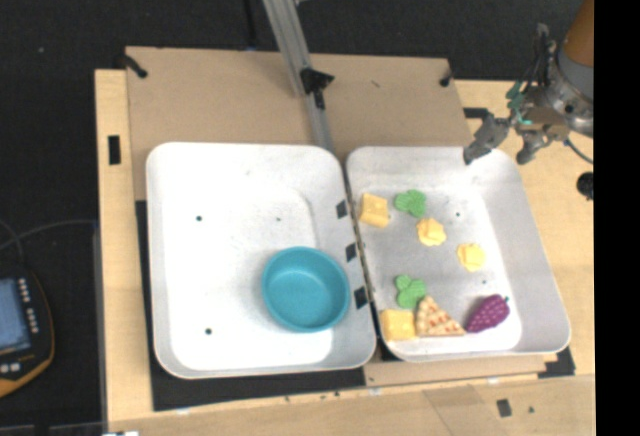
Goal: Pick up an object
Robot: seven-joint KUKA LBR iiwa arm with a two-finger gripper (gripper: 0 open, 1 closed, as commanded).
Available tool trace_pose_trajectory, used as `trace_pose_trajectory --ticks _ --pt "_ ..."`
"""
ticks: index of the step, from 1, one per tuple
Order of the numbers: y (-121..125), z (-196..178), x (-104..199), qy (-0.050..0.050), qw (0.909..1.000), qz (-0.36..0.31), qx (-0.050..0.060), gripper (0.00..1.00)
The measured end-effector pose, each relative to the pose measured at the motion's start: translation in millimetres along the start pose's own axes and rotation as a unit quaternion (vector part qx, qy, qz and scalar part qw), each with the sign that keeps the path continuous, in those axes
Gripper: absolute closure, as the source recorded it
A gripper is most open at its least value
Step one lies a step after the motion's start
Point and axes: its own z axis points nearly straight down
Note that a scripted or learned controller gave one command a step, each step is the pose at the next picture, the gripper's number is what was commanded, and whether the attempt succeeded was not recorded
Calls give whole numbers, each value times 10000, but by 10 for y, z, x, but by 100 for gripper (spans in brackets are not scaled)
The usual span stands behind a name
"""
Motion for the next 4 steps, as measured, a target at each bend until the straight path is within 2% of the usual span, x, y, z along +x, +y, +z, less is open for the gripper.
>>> trace_pose_trajectory --ticks 1,2,3,4 --pt "-1 0 -2 -3 10000 -2 2 0" --pt "52 564 66 2 10000 -6 27 0" --pt "8 1034 132 2 10000 5 26 0" --pt "-71 1615 61 1 10000 20 34 0"
